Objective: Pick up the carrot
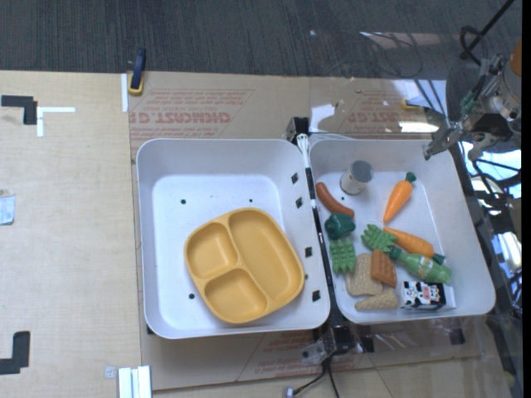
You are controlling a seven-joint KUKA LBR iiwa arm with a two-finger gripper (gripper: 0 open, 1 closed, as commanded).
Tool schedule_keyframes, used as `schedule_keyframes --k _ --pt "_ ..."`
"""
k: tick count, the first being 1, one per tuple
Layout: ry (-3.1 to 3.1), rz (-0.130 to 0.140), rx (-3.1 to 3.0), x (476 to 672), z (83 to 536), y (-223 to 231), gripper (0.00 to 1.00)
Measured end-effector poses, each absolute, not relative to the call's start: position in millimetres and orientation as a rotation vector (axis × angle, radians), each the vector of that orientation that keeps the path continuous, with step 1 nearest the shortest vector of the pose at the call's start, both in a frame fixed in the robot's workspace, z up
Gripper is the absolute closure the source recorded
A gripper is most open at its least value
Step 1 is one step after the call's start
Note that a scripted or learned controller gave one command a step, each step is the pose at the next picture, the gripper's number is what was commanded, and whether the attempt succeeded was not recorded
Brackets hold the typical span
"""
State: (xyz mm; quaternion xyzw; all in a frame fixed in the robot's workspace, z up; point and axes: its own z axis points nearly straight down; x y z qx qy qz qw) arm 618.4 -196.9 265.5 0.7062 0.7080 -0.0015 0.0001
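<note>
Right now the carrot (pixel 399 199) lies untouched in the right bin (pixel 465 222), leafy end far. Up at the far right the gripper (pixel 465 127) hangs outside the bin, state unclear. Approach step, I'd say: next, swing in above the carrot.

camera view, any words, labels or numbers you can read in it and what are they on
Red print on the cardboard sheet behind the left bin: upside down and mirrored, too distorted to read with confidence.
Red print on the cardboard behind the right bin: also reversed, partly under glare, unreadable.
Small black-and-white carton in the right bin: a printed pattern, too small to read.
Green bottle: label too small to read.
</note>
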Motion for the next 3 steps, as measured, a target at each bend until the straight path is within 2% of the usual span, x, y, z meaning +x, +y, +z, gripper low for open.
schedule_keyframes --k 1,2,3 --pt "2.284 -0.006 2.160 650.1 123.3 -199.9 0.00" --pt "2.309 -0.004 2.132 635.1 91.8 -165.0 0.00" --pt "2.307 -0.006 2.129 635.8 101.9 -166.0 1.00"
